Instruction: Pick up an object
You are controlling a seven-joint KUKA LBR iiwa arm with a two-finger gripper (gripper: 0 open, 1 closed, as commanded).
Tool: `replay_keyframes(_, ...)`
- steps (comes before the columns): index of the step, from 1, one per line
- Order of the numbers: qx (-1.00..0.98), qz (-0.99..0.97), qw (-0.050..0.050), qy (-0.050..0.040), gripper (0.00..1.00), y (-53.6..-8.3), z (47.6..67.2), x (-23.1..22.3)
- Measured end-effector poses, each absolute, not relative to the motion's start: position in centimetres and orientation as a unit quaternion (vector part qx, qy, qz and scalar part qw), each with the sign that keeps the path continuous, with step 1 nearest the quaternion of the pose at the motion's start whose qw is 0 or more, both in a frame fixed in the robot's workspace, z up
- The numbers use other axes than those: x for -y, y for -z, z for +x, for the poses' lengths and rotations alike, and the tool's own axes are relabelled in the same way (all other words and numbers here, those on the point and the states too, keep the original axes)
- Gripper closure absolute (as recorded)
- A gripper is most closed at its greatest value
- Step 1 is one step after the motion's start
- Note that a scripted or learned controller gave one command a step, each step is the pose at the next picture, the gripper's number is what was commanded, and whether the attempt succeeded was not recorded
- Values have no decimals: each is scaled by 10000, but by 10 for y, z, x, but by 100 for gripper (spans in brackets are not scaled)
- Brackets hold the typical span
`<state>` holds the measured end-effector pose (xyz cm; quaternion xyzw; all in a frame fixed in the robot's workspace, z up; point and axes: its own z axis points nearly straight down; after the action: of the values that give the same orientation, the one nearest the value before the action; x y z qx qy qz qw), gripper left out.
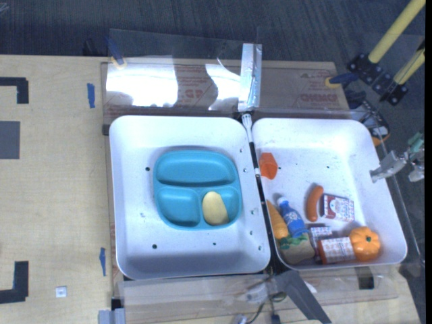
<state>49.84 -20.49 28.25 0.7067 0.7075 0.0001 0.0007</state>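
Note:
The right bin (324,137) holds several small items crowded toward its near side. An orange block (268,165) sits alone by the left wall. Further in lie a brown-orange sausage (314,202), a red and white packet (337,208), a blue bottle (291,218) and an orange carrot (277,223). A red can (335,249) lies on its side beside a small orange pumpkin (366,243). A tan lump (298,250) rests under the bottle. In the left bin (128,181), a teal divided plate (192,171) carries a yellow oval piece (214,208) in its near right compartment.
A clear plastic sheet with a metal strip (250,76) stands behind the bins. A metal bracket (395,166) juts over the right bin's right rim. Yellow tripod legs (401,22) stand at the far right. The far half of the right bin has bare floor.

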Motion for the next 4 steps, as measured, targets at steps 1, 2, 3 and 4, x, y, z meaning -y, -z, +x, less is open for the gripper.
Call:
replay_keyframes(1,-6929,7211,-35,18,0,-142,485,163)
replay_keyframes(2,-6388,7694,22,-17,0,-87,576,128)
replay_keyframes(3,-6392,7690,43,-35,100,-99,578,127)
replay_keyframes(4,-6392,7690,37,-28,0,-98,577,127)
